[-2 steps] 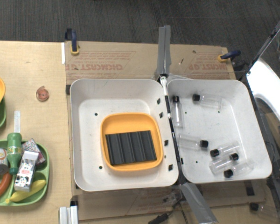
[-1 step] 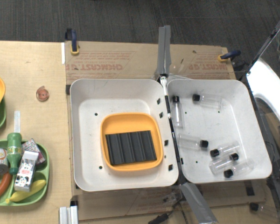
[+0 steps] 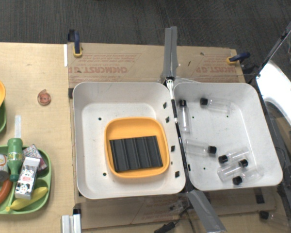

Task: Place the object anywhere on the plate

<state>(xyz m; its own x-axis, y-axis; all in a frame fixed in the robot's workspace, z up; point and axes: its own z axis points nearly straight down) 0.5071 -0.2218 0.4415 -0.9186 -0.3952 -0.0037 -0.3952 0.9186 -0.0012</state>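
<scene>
Two white bins sit side by side on a cardboard sheet [image 3: 116, 64]. Over in the left bin [image 3: 87, 144], the orange plate [image 3: 136, 124] lies near the middle, and look at that: a dark ribbed block [image 3: 136, 153] rests flat on it, well inside the rim! The right bin [image 3: 262, 130] carries a scatter of clear vials [image 3: 184, 118] with black caps, six caps by my count, three clustered near its lower right corner. Well to the left, a green tray [image 3: 39, 198] holds toy food.
</scene>
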